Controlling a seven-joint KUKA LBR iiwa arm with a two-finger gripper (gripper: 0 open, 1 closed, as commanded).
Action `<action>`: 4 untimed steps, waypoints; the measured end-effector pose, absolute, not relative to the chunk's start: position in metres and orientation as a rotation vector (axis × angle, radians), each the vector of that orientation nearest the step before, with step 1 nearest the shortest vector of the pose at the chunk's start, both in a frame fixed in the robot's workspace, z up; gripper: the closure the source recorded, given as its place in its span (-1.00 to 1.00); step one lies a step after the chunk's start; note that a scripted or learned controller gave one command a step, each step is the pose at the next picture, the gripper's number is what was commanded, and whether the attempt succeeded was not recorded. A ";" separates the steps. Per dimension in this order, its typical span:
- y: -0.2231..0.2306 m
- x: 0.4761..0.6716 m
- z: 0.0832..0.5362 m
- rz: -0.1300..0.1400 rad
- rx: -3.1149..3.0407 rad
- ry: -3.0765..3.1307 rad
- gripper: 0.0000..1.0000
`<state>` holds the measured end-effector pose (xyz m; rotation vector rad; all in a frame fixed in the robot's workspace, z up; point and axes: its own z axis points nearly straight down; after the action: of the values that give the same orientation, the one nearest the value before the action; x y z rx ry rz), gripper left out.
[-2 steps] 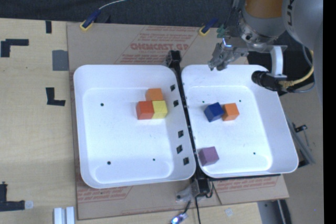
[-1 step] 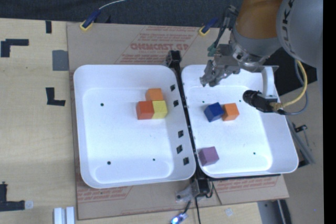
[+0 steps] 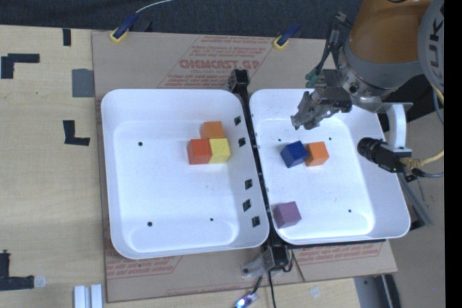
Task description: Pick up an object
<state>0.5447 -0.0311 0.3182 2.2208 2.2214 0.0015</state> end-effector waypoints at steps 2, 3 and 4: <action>-0.066 0.481 0.233 -0.008 2.227 2.225 1.00; -0.071 0.521 0.390 0.016 2.208 2.214 1.00; 0.025 0.485 0.282 -0.014 2.221 2.240 1.00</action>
<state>0.4852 0.0245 0.2825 2.2206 2.2404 -0.0144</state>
